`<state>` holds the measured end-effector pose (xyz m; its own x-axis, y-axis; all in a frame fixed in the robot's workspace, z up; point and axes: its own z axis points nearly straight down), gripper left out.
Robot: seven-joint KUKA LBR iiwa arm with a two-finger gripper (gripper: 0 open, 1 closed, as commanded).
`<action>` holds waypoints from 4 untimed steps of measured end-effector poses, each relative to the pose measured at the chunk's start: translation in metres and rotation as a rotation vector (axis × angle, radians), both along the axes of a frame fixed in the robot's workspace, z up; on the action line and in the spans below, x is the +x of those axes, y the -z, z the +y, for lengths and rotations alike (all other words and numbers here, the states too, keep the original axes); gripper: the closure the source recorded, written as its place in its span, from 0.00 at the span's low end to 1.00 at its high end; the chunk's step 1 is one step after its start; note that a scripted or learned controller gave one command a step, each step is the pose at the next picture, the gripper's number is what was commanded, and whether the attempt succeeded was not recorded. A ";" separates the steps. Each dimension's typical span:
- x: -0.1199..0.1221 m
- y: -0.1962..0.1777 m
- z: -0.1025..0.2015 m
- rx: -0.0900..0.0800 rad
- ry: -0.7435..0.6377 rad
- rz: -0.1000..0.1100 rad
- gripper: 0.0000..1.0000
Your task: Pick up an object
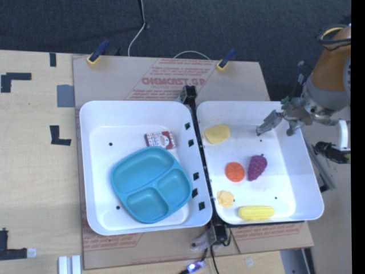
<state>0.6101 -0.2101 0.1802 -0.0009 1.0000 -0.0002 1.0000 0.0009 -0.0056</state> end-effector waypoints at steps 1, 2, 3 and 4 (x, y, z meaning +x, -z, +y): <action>-0.004 0.061 -0.006 0.000 0.000 0.000 0.00; -0.002 0.048 -0.006 -0.001 -0.001 -0.004 1.00; -0.005 0.005 -0.005 0.000 0.000 -0.007 1.00; -0.004 -0.041 -0.004 -0.001 -0.001 -0.009 1.00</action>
<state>0.6059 -0.2146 0.2208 -0.0016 1.0000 -0.0011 1.0000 0.0016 0.0031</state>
